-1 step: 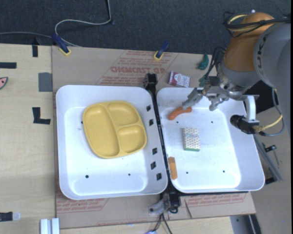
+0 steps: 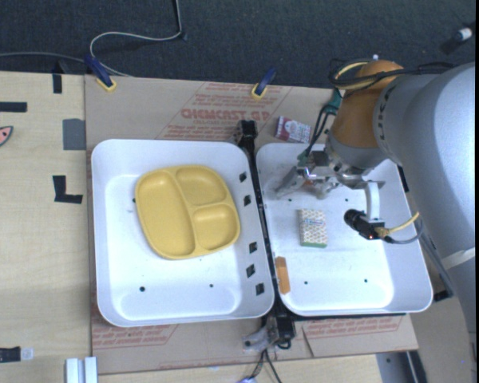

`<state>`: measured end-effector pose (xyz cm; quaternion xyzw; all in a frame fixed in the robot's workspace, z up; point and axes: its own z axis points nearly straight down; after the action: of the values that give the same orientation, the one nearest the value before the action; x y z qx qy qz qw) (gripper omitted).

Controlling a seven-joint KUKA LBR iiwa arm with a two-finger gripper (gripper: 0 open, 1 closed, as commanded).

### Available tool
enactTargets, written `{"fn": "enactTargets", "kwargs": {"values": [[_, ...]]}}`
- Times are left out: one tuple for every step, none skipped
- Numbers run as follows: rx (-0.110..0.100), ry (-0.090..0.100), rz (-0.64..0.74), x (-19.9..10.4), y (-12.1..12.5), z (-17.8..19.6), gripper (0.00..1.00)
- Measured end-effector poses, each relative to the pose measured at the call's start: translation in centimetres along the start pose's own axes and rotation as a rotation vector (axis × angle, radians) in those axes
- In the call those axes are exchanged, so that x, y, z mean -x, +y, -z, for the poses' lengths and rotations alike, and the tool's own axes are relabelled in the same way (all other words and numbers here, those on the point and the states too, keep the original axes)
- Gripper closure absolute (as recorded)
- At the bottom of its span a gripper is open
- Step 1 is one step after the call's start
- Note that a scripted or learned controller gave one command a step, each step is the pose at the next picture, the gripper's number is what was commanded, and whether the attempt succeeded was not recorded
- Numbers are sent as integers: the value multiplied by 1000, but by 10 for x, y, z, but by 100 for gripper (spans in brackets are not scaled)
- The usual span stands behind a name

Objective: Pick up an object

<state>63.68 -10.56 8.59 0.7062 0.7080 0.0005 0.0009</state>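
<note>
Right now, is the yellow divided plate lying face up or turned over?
Face up. The yellow divided plate lies flat in the left bin, and its three hollow compartments with raised dividers open upward.

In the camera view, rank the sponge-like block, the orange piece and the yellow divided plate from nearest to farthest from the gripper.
Gripper sits in the right bin's upper left.
1. Sponge-like block: right bin, just below the gripper.
2. Orange piece: right bin's lower left edge, farther down.
3. Yellow divided plate: left bin, across the divider.
</note>
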Motion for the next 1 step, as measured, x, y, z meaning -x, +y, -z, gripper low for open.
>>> {"fn": "enactTargets", "kwargs": {"values": [[1, 0, 0, 0, 0, 10, 100]]}}
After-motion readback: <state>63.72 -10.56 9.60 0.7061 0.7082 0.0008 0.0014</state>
